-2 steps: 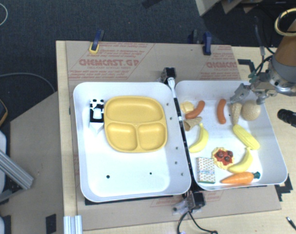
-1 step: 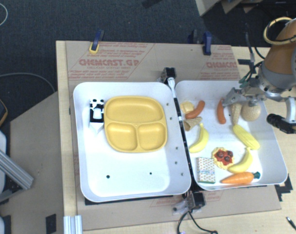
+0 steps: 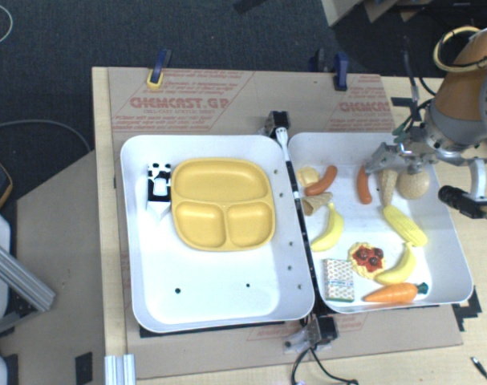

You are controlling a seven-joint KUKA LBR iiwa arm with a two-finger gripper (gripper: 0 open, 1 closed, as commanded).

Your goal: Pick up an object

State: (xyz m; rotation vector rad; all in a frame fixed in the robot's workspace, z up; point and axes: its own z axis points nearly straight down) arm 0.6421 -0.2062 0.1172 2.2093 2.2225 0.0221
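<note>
Cardboard-topped bench [image 3: 227,95] carries two white bins side by side. Right bin [image 3: 460,275] holds the toy food: two sausages [image 3: 322,179] [image 3: 363,186] near its far edge, a banana [image 3: 331,229] by its left wall, a corn cob [image 3: 404,224], a carrot [image 3: 394,293] and a wrapped packet [image 3: 338,280] at its near edge. Gripper [image 3: 399,173] sits low at the far right corner among pale pieces; grip state cannot be judged. Left bin [image 3: 139,287] holds a yellow divided plate [image 3: 223,202].

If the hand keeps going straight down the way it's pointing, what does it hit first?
Probably the tan, potato-like piece in the right bin, directly beneath the hand; depth is hard to judge from this single slanted view.
</note>
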